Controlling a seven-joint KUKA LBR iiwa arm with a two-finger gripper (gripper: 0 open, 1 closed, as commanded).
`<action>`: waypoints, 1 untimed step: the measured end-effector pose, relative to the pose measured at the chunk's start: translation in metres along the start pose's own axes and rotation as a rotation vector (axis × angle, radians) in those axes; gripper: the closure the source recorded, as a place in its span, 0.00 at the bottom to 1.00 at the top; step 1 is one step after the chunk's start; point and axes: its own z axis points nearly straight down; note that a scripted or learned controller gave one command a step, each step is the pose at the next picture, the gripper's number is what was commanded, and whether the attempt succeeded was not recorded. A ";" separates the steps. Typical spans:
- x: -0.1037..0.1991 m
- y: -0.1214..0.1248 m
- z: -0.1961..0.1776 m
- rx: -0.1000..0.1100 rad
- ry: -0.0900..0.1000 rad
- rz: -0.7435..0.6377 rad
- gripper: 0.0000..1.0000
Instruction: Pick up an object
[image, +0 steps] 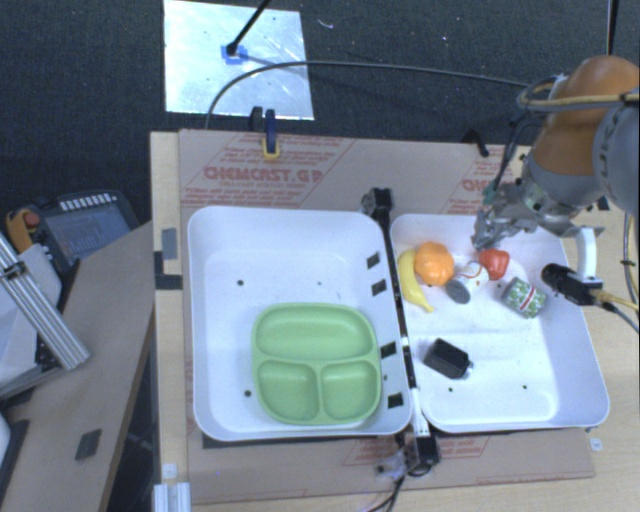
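The left bin (215, 300), far left of the hand (487, 236), holds a green tray (315, 362). The hand hangs in the right bin (520, 385); an orange (433, 263) and banana (411, 283) lie beside it, a red piece (494, 263) just below.

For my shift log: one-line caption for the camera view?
Gripper poised over right bin beside red object, orange and banana; green tray in left bin.
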 end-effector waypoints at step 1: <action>0.000 0.002 -0.042 0.001 0.001 -0.001 1.00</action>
